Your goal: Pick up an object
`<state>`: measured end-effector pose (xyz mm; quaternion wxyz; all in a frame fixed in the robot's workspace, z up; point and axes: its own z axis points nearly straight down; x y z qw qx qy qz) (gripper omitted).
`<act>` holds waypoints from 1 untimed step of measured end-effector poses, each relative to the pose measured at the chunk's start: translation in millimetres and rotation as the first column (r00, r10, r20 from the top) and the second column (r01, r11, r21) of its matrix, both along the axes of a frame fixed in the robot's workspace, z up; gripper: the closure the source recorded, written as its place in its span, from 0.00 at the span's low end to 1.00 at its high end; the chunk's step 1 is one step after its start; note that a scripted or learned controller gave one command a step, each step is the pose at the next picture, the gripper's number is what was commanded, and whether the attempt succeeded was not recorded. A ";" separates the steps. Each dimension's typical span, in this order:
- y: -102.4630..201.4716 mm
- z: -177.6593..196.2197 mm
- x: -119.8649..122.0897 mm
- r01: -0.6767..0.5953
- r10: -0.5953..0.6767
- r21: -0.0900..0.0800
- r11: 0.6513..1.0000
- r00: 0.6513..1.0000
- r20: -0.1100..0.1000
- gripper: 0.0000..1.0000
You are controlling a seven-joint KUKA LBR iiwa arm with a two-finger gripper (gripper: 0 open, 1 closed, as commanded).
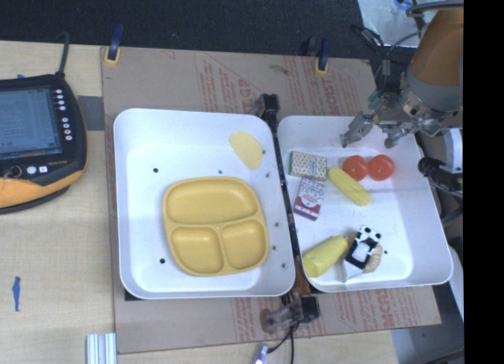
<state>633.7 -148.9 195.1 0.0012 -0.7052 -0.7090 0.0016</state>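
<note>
Camera view: the hand point(376, 129) hung over the far rim of the right bin point(425, 264), fingers point(352, 131) spread apart with nothing between them. Judged from this, the pick had not yet begun; approach, closing and lift were all left to do.

All candidate objects sat in the right bin. Nearest the hand: two red tomatoes point(368, 167), round, smooth, touching each other, just below the open fingers. Beside them a yellow corn cob point(349, 186), elongated with a ridged look, lying at a slant. Toward the left wall: a small flat patterned packet point(308, 165) and a red-and-white carton point(309, 198), both box-shaped with printed faces. At the near edge: a yellow cylinder point(325, 255), smooth and probably plastic, lying on its side, near a black-and-white toy point(364, 248) of irregular shape; its material could not be made out.

Left bin point(138, 197): a yellow divided plate point(216, 224), three compartments, matte plastic look, plus a pale yellow oval piece point(246, 150) near the far corner.

Bins were shallow, white, glossy, resting on brown cardboard point(197, 79) on the counter point(55, 276). A pendant with a screen point(35, 138) lay well apart on the left.
</note>
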 end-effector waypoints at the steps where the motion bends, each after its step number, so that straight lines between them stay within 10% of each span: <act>1: 1.3 -99.4 1.2 0.001 -0.001 -0.001 1.000 1.000 0.007 0.00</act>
